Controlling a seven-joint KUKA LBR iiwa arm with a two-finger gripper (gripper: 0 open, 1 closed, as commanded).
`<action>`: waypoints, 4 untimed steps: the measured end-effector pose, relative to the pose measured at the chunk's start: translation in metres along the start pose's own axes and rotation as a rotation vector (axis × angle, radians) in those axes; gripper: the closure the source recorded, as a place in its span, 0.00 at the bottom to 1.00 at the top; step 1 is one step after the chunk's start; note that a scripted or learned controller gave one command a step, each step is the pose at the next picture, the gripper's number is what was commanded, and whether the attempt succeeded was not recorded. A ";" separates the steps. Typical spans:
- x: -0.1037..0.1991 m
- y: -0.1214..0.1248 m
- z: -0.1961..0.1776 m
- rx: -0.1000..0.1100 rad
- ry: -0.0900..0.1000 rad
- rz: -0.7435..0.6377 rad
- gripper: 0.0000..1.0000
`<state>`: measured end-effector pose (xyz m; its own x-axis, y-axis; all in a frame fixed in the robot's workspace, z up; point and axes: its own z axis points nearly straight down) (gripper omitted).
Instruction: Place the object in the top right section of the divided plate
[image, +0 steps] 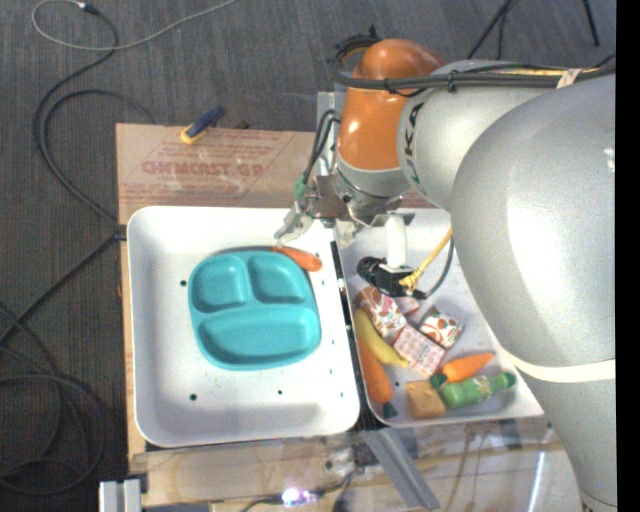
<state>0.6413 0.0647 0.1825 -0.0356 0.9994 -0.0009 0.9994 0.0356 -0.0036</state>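
Grey-and-orange arm (480, 150) reaching in, wrist above the left bin (160, 330). Teal divided plate (257, 308) just below-left of the fingers (290, 228). Small orange carrot (301, 259) directly beneath, at the plate's top right rim, long axis slanting down-right. Placing step, seemingly; release next. Fingers' spread: cannot tell.

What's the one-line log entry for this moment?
gripper: above left bin's upper right | carrot: at teal divided plate's top right rim | placed: unconfirmed
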 end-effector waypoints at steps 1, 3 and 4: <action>0.000 0.000 -0.008 0.004 0.000 -0.001 1.00; 0.041 -0.073 0.001 0.004 0.000 0.496 1.00; 0.054 -0.068 0.060 -0.011 0.004 0.466 1.00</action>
<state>0.5709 0.1161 0.1231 0.4174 0.9087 0.0041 0.9087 -0.4175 0.0069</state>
